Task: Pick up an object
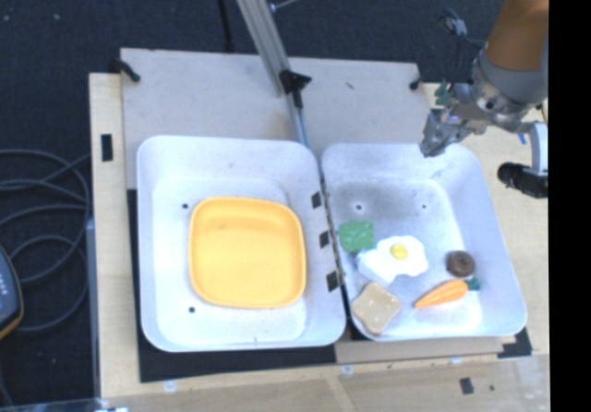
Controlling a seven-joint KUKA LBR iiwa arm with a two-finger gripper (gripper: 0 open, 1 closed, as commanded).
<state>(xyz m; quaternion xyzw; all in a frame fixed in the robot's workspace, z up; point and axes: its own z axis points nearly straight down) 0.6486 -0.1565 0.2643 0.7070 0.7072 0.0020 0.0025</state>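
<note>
The right bin (462,181) holds several toy foods near its front: a green leafy piece (356,236), a fried egg (396,257), a slice of toast (375,307), an orange carrot (441,293) and a small brown doughnut (460,263). My gripper (434,144) hangs over the bin's back right corner, far from all of them. Nothing shows between its fingers, and the angle hides how far apart they stand.
A yellow square plate (247,251) lies in the left bin (166,170). A slanted metal pole (261,27) rises from behind the two bins. Cables lie on the dark floor at the left (37,188).
</note>
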